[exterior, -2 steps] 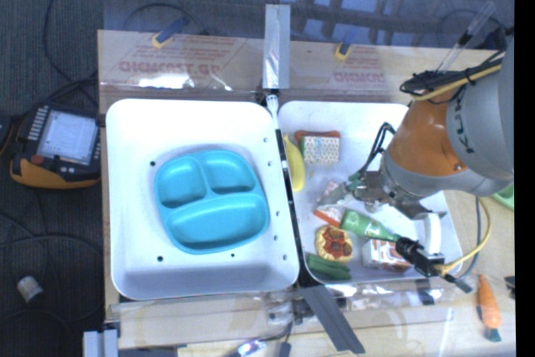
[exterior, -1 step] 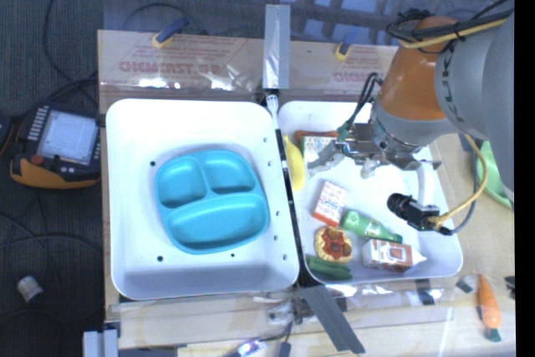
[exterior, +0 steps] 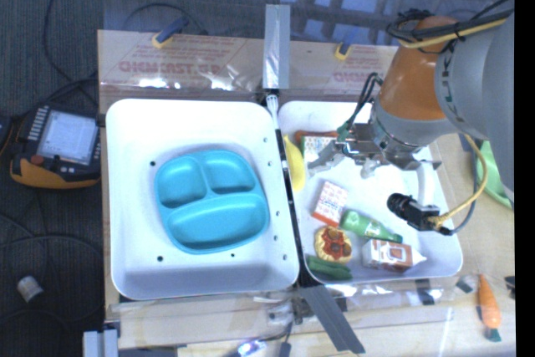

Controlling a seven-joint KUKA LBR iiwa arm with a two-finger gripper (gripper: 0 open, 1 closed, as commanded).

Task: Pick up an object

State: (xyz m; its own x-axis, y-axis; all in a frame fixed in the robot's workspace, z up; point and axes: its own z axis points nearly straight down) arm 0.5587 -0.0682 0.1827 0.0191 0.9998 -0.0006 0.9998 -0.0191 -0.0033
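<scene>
- While the grey arm [exterior: 476, 88] reaches in from the right with its orange band [exterior: 410, 92] above the wrist, the pincer [exterior: 355, 156] hangs over the upper half of the right bin [exterior: 447, 263] — whether it is wide, narrow or holding something, I cannot tell.
- Just to its left, a small white and red packet [exterior: 316, 145] lies near the bin's upper left corner.
- A banana [exterior: 294, 165] lies along that bin's left wall, beside the packet.
- Below the pincer and apart from it, a white box with red print [exterior: 331, 202] lies tilted on the bin floor.
- A green bottle [exterior: 368, 226] lies on its side at a slant, just right of the box.
- A round pizza toy [exterior: 333, 243] lies just below the box.
- A dark green vegetable [exterior: 328, 267] lies at the bin's lower wall, under the pizza toy.
- A red and white carton [exterior: 389, 255] lies in the lower right part, just below the bottle.
- The left bin [exterior: 134, 138] holds a blue divided plate [exterior: 213, 198] with three compartments, set near its middle.
- Outside the bins, a handheld pendant [exterior: 54, 146] with a screen lies to the far left — and an orange carrot-like thing [exterior: 489, 309] lies on the bench at the lower right.
</scene>
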